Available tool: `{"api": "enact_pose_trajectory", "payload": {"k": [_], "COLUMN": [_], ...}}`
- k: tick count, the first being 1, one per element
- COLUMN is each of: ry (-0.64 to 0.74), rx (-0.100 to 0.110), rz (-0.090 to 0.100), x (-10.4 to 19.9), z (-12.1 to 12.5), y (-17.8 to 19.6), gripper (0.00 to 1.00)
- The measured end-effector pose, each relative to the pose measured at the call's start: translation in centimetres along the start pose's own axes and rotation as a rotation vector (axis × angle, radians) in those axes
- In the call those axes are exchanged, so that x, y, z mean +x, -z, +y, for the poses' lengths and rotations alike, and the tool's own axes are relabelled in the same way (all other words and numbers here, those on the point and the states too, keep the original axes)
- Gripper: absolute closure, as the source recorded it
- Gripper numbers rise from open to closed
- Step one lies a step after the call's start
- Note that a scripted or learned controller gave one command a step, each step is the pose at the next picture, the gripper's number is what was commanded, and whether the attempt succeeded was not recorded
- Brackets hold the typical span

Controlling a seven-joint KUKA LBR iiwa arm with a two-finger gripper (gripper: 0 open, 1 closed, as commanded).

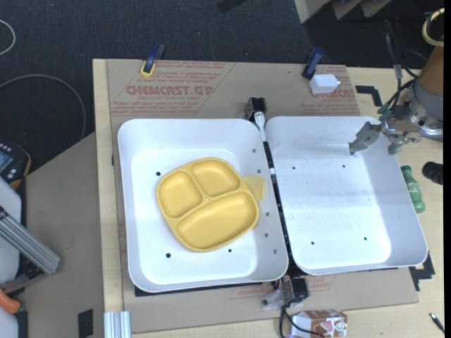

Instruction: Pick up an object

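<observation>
Camera view, looking down at a slant on both bins.

Left bin (134, 189), centre-left of frame: holds a yellow divided plate (206, 203), three compartments, lying flat and a little skewed, roughly mid-bin. A small pale yellow piece (255, 186) pokes out from under its right edge, touching or tucked beneath it (can't say which). This plate is the one obvious candidate for the pick.

Right bin (338, 217), centre-right of frame: white floor bare apart from a few dark dots.

Arm enters at the upper right. The gripper (380, 136) sits over the upper right corner of the right bin, near that bin's far rim. Two grey fingers (361, 139) are spread apart, and nothing is visible between them, so the tool is unclosed and carrying nothing. Whether the tips touch the bin floor can't be judged from this angle.

A green object (413, 187) lies just outside the right bin's right rim, on the bench edge.

Progress, as judged: pick not yet made. The gripper is well apart from the plate, over the other bin. What remains is the whole of it: travel to an object, descend, close, lift. The plate is wide, shallow and smooth (likely an awkward grasp for two fingers, rim probably the only purchase).
</observation>
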State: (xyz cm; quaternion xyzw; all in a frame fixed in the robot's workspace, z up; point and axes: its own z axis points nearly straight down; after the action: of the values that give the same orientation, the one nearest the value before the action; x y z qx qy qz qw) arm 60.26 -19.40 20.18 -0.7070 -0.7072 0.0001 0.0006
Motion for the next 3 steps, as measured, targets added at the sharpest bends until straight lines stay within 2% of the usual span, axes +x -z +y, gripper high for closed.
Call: {"api": "enact_pose_trajectory", "payload": {"k": [1, 2, 3], "ry": [0.008, 0.008, 0.001], "rx": [0.001, -0.013, -0.006], "rz": [0.004, 0.002, -0.002], "x": [9.7, 15.4, 15.0], "z": [-7.5, -12.1, -11.9], "y": [6.1, 16.0, 16.4], "gripper": [0.0, 0.0, 1.0]}}
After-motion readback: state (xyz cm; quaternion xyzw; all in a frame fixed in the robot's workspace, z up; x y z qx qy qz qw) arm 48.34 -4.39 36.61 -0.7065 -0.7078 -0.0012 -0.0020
